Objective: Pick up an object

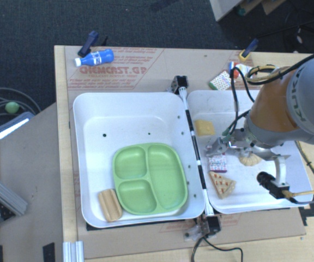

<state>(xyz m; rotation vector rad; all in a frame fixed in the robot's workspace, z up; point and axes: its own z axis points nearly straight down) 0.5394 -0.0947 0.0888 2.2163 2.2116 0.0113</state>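
Observation:
My gripper (218, 146) hangs low over the left half of the right bin (222, 100), at the end of the grey and orange arm (279, 105). Just below it lies a small red-and-white patterned packet (217, 163). A waffle-textured toy wedge (222, 184) sits nearer the front. A yellow toy piece (204, 127) lies behind the gripper, near the bin's left wall. A tan cookie-like piece (249, 159) shows partly under the wrist. I see nothing held in the gripper.
The left bin (91, 113) holds a green divided plate (148, 177) and a tan ridged block (109, 204) at its front left. A blue-and-white bottle (94, 58) lies on the board behind the bins. A black fitting (270, 184) hangs off the arm over the right bin.

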